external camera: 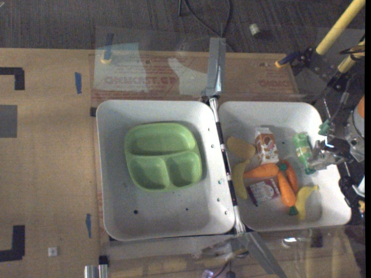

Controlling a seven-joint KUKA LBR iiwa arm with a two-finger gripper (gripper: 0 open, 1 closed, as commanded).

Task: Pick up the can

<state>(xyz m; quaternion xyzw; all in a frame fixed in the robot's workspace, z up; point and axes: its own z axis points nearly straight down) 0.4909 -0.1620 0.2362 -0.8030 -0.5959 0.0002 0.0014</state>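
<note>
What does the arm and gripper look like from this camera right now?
At the right edge, the gripper is a light metallic, silvery piece with small green parts on it, blurred at this size. Behind it the wrist is white and grey with a hint of orange at the frame edge. Dark cables loop around it.

place: robot lab | tabletop (46, 172): plain board with black and blue tape marks | two white bins (110, 155) side by side | toy food (266, 172) in right bin | cable (203, 10) on carpet floor (69, 10) | clamps (295, 58) at the edge
</note>
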